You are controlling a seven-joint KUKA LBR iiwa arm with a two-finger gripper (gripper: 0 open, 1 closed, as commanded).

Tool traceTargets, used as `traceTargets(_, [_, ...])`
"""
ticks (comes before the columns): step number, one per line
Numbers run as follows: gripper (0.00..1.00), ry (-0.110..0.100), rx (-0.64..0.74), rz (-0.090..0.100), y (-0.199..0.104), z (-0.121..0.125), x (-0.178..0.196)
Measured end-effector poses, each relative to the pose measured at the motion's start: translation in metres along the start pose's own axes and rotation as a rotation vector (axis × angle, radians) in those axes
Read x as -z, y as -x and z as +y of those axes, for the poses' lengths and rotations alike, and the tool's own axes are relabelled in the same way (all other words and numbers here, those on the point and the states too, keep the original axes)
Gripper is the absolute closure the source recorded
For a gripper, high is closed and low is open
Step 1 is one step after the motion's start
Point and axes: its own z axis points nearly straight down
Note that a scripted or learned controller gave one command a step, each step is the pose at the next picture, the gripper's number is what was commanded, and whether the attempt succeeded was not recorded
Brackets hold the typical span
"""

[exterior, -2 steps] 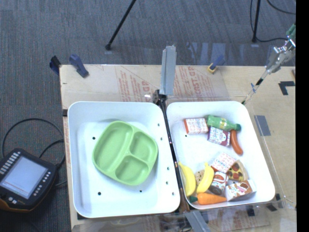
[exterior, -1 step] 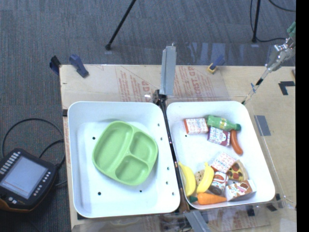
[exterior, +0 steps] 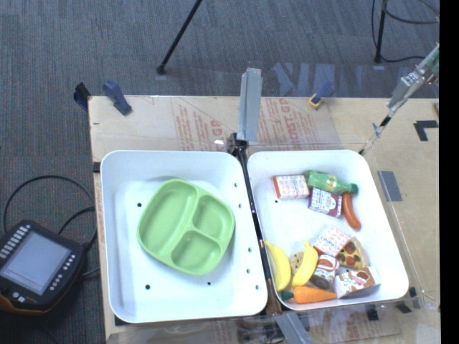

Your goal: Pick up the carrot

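The carrot lies at the near edge of the right bin (just near two bananas). The green plate sits in the left bin. Gripper state: cannot tell.

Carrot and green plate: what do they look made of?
The carrot looks like moulded plastic toy food: uniform bright orange, smooth, with a small green tip. The green plate looks like matte plastic too: one even pale green, with soft rounded dividers between three compartments. Neither is certain from this view.
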Motion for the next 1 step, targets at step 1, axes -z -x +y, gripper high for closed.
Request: traceTargets(1, [1.00,-0.003,0.002,0.003,0.0004,0.0026,0.0062])
